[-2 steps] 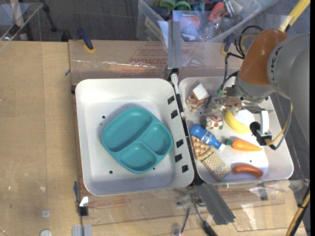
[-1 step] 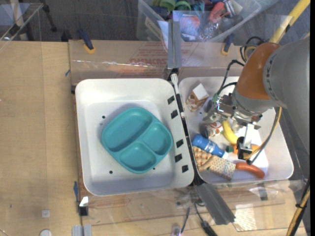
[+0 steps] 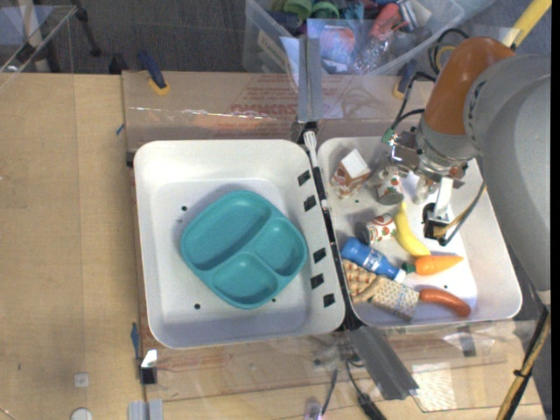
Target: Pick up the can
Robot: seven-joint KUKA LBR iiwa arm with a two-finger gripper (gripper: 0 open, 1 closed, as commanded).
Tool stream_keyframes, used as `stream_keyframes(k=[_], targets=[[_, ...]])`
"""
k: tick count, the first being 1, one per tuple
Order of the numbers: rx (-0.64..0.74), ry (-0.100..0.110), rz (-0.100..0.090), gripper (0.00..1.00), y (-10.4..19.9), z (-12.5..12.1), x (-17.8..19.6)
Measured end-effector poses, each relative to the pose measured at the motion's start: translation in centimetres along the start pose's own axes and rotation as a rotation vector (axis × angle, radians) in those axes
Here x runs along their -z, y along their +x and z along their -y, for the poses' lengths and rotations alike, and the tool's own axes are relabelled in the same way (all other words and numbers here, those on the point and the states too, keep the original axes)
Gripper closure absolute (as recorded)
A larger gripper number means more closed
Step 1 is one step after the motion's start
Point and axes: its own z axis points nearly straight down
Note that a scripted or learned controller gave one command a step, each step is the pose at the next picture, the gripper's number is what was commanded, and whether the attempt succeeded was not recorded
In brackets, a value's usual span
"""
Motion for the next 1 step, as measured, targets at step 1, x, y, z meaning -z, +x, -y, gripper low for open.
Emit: stream_keyframes(k=[1], targets=[[0.004, 0.0, 0.002, 1.0, 0.1, -0.04, 1.07]])
